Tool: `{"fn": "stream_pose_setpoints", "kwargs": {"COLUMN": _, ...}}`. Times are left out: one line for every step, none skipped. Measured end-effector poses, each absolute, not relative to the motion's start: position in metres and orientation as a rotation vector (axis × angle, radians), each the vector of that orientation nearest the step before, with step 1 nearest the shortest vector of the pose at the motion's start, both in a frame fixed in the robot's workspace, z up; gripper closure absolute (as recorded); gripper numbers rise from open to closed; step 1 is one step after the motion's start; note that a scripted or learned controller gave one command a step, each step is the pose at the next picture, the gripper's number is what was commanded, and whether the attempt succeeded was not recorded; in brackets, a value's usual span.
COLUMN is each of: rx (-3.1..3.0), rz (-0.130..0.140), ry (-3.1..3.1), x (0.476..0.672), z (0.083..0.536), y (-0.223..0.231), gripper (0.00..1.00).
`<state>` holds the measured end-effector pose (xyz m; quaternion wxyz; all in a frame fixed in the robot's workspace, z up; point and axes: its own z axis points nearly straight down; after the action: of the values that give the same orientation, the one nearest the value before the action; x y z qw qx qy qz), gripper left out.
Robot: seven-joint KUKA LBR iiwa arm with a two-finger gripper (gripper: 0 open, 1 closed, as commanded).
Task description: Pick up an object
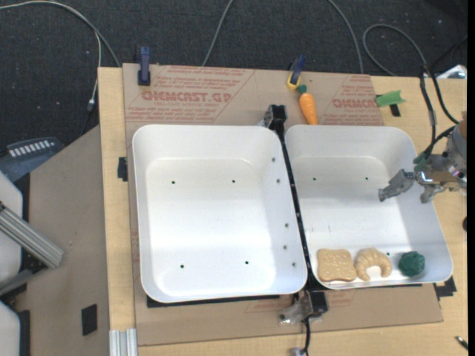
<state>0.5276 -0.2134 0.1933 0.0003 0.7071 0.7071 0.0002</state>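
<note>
There are two white bins: a left bin (215,213) and a right bin (356,199). In the right bin, along its near wall, there are three small things: one toast (335,265), one croissant (372,262) and one green ball (412,262). Behind the right bin lies one carrot (307,107).

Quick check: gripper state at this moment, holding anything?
Two-finger gripper: open, holding nothing, above the right shallow white bin, away from the items at its near edge.
</note>
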Motion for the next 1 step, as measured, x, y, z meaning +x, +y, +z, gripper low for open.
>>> {"fn": "stream_pose_setpoints", "kwargs": {"rx": 2.219, "rz": -0.003, "ry": 2.233, "x": 0.6174, "z": 0.0852, "y": -0.1616, "gripper": 0.0}}
